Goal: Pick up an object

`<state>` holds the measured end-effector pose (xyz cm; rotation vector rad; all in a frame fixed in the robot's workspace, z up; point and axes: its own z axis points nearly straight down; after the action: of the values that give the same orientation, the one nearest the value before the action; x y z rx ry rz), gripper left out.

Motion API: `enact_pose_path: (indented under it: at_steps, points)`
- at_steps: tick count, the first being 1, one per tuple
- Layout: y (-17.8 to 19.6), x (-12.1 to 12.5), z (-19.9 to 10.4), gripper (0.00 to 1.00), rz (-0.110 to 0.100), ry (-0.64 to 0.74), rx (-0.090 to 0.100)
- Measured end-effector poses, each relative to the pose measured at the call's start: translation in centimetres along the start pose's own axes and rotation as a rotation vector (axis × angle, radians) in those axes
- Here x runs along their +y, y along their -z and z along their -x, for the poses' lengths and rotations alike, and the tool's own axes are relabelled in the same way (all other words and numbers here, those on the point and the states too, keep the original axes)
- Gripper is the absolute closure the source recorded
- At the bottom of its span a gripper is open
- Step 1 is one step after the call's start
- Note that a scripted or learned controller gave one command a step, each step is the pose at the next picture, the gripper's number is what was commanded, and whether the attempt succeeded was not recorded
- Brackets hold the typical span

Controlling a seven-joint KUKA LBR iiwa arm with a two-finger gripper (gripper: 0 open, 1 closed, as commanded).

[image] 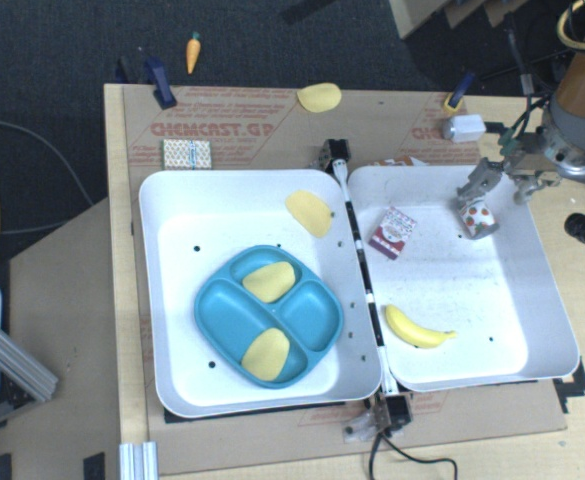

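Spotted object (479, 218) lay near the right bin's (532, 358) far corner; the gripper (478, 200) hung directly over it, positioned for grasping, jaw state indiscernible.

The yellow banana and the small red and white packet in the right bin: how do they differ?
The yellow banana is curved, plain-coloured and lies near the front of the right white bin; the small red and white packet is flat, boxy, patterned and lies farther back. Both lie loose on the bin floor.
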<state>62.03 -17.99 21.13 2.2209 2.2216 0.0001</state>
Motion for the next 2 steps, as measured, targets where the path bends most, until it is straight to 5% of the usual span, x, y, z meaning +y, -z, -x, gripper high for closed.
enact_pose_path:
  at_steps: [1, 2]
  points:
    - [-9.5, 4.6, 4.0, 0.0, -0.001, 0.0, -0.001]
    - [-12.7, 4.6, 0.8, 0.0, -0.002, 0.002, 0.001]
